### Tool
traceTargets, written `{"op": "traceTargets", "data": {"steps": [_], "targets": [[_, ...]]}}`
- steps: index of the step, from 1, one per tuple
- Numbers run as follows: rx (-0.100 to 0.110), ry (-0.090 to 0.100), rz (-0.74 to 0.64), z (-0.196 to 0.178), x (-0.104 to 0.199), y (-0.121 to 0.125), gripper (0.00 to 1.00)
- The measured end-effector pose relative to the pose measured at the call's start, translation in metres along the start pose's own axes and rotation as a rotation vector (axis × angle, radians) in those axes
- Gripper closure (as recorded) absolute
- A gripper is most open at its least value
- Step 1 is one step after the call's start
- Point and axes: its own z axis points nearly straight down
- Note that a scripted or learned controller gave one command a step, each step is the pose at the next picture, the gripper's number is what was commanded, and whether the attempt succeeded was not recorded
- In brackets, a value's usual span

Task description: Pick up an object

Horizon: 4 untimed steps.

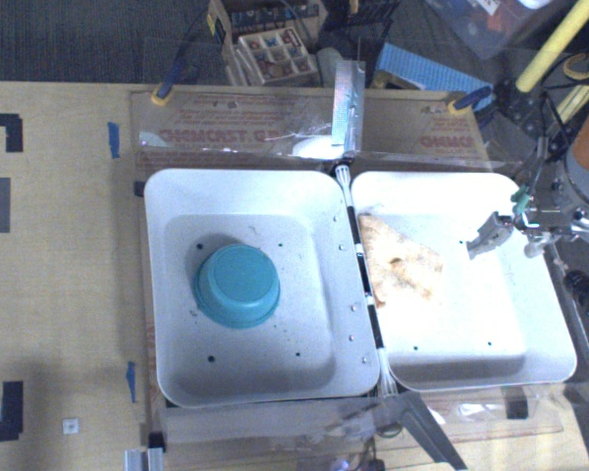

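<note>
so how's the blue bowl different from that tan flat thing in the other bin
The blue bowl is round and stands raised, upside down, in the left bin; the tan flat thing is roughly triangular and lies flat in the right bin. The bowl is plain teal, the tan piece mottled. Both lie apart from the tool.

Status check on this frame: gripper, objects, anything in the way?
Gripper over the right bin, near its right side, nothing between its fingers. Blue bowl upside down in left bin. Tan flat piece by right bin's left wall. Nothing blocking.
</note>
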Motion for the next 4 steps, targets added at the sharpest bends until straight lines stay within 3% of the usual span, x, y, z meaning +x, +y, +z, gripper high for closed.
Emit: {"op": "traceTargets", "data": {"steps": [1,2,3,4], "targets": [[0.002,0.001,0.184,0.009,0.001,0.001,0.00],[-0.003,-0.002,0.298,0.072,0.085,0.079,0.00],[-0.004,-0.003,0.315,0.037,0.037,0.075,0.00],[0.000,-0.001,0.250,0.082,-0.012,0.072,0.00]]}}
